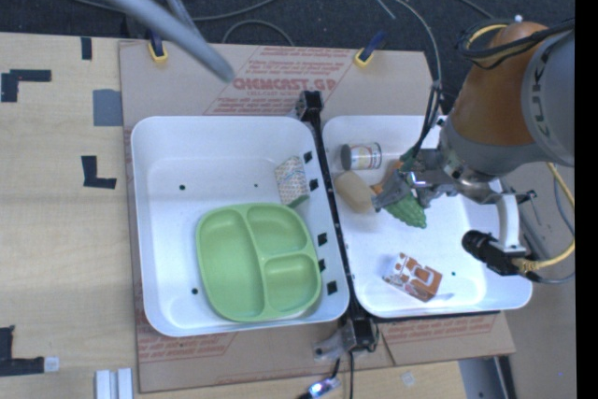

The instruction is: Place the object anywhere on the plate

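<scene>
Packet [413,277]: nearest the camera, an orange-and-white snack packet lay flat at about five o'clock in the right bin [486,294].
Plate [260,263]: a green divided plate sat at six o'clock in the left bin [154,201], nothing on its three wells.
Claw [397,192]: low in the right bin, at about ten o'clock of it, over a green leafy thing [407,210]; whether it was open or shut on anything, I could not tell.
Green thing: it lay just beside the claw tip, near the bin's middle; by my reckoning this was the object to move.
Handling: it looked soft, light and floppy, likely to sag or slip, so a pinch across its thickest middle seemed the safest hold.
Tan lump [354,191]: a rounded beige piece sat at nine o'clock of the claw, against the divider.
Jar [361,155]: a small jar lay on its side at eleven o'clock, farther back.
Wrapper [291,178]: a small patterned wrapper leaned at two o'clock in the left bin.
Counter [56,201]: pale wood at far left.
</scene>
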Robot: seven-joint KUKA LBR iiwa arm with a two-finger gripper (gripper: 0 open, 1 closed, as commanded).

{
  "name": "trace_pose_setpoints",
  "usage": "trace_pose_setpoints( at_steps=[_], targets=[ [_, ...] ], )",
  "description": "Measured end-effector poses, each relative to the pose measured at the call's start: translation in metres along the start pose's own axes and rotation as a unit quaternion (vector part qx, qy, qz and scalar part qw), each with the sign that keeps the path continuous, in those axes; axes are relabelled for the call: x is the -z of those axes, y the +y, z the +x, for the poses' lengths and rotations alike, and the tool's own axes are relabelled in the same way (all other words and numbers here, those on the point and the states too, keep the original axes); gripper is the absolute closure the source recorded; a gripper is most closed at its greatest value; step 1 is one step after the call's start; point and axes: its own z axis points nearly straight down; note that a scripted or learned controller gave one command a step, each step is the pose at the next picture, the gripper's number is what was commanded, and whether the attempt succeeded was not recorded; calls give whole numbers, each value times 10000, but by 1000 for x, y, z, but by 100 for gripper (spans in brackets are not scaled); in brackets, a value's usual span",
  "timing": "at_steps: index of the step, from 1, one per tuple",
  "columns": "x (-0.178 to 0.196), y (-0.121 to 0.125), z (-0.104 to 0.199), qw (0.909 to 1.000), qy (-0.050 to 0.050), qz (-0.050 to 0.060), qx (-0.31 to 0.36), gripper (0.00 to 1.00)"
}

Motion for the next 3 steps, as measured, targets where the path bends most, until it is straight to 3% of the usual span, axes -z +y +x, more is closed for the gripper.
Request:
trace_pose_setpoints(
  at_steps=[3],
  targets=[
    [10, 56, 142, 10000, 6, -7, 12, 100]
  ],
)
